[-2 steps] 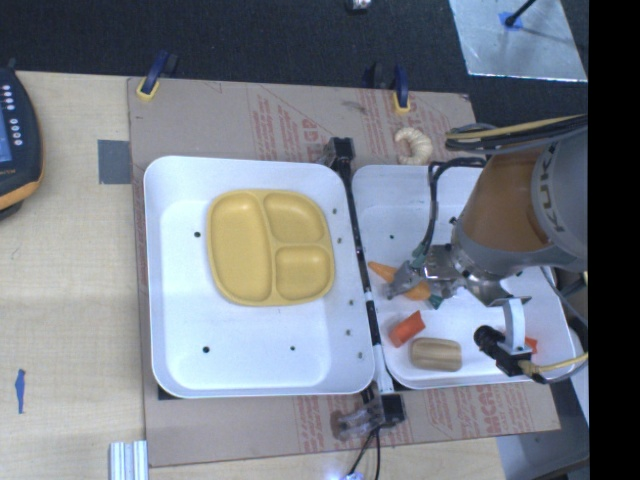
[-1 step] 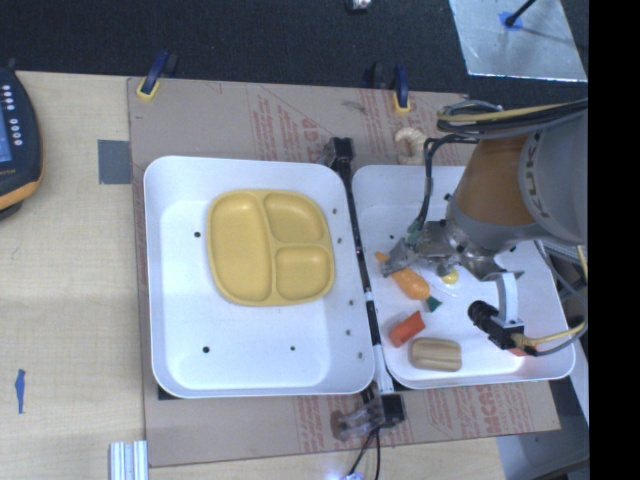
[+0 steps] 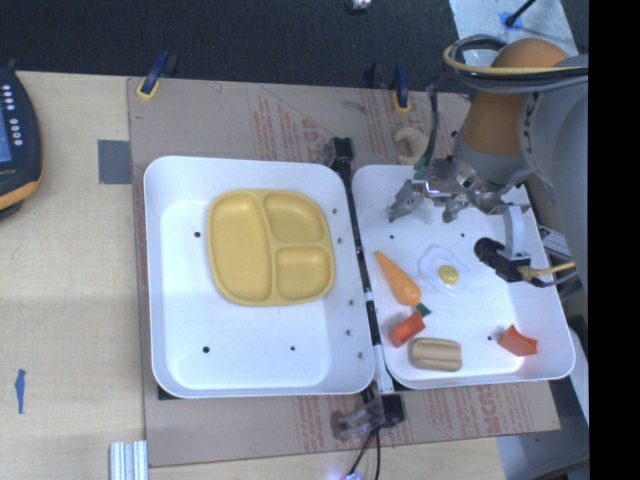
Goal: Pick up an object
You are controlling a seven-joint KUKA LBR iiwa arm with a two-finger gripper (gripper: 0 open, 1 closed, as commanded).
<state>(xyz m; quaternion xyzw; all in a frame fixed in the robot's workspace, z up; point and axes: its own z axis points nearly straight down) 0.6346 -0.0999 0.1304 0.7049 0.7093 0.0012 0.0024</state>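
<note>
Gripper (image 3: 428,196) hovers w/ fingers spread, nothing in them, up-left of the fried egg (image 3: 443,269); best drop straight down, centre before closing

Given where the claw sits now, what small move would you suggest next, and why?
Probably shift the claw toward the carrot and lower it. It hangs over the right bin's far end with nothing between its fingers, and the carrot lies apart from the other toys.

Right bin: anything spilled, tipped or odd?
Nothing stands out. In the right white bin the orange toy carrot, fried-egg toy, tan bread-roll toy and two red pieces lie loose and apart.
</note>
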